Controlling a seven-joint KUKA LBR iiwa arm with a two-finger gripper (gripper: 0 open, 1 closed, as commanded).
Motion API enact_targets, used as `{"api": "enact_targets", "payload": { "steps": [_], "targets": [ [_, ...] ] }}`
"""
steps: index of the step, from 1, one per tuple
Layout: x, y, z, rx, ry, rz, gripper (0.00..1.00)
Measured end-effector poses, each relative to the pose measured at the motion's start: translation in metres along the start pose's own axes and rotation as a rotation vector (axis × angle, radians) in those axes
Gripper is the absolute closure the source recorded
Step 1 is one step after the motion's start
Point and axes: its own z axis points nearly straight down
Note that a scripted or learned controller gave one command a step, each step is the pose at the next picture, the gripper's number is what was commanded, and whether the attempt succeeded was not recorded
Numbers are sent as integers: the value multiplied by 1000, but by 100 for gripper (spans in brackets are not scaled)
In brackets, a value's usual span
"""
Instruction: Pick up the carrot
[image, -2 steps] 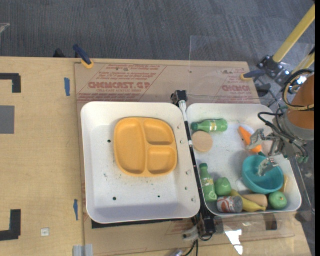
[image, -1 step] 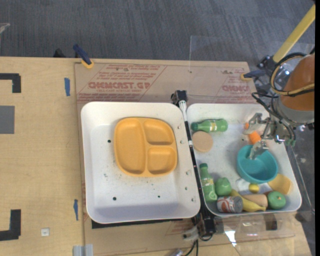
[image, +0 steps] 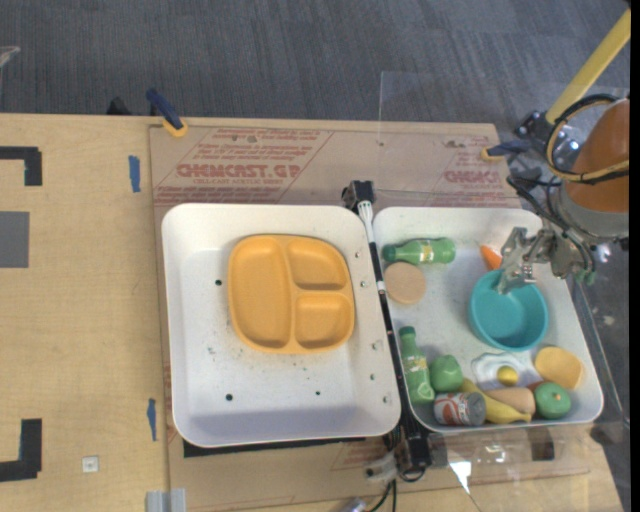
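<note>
Crowdedly, carrot (image: 490, 256) wedged between bottle (image: 420, 252) and gripper (image: 517, 270), one teal bowl (image: 510, 315) just below, jaw state unclear, one yellow tray (image: 292, 293) in left bin (image: 190, 330).

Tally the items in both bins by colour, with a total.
Green: 4 (lying plastic bottle, upright bottle, pepper, round fruit)
Orange or yellow: 4 (divided tray, carrot, lemon, banana)
Teal: 1 (bowl)
Other: 3
Total: 12

White shallow bins: two (image: 190, 330) (image: 585, 330)
Yellow three-compartment plastic plate: one (image: 291, 293)
Green plastic bottles: two (image: 420, 252) (image: 414, 368)
Teal round bowl: one (image: 509, 312)
Orange carrot: one (image: 490, 256)
Tan round disc: one (image: 405, 284)
Red-labelled can: one (image: 459, 408)
Fried egg toy: one (image: 503, 372)
</note>
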Motion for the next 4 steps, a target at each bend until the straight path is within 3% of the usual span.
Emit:
{"api": "enact_targets", "payload": {
  "steps": [1,2,4],
  "targets": [
    [1,0,3,0,4,0,0],
    [-31,2,8,3,15,168,0],
    [-31,8,19,1,36,627,0]
  ]
}}
